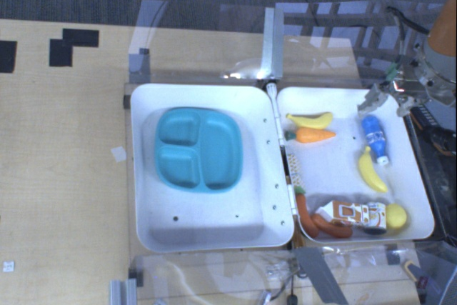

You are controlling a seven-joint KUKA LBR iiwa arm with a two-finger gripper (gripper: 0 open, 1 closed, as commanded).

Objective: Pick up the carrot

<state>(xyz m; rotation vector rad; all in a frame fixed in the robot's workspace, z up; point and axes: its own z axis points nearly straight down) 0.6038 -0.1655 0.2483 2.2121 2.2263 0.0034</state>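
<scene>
Against the left wall of the right-hand bin (421, 175), toward its far end, the carrot (314, 136) lies flat with its green top toward the divider and its orange tip pointing into the bin, just beside and nearly touching a small banana (310, 121) that sits on its far side. The arm's gripper (384, 98) hangs over the far right corner of that same bin, well apart from the carrot; whether it is open or closed I cannot tell from this slanted look, and nothing can be seen held in it. By my judgement this is the approach step: no grasp has been made, and the next move calls for carrying the gripper across the bin toward the divider, lining it up across the carrot's narrow body, and coming down without catching the banana beside it or the bin wall. A blue bottle (374, 138) lies almost under the gripper, with a second banana (372, 173) just below it; at the near end lie a sausage (321, 223), a white carton (355, 213) and a lemon (396, 216), all well clear of the carrot. The left-hand bin (153, 225) holds a blue divided plate (199, 148), and the wooden surface (64, 153) stretches off to the left
</scene>
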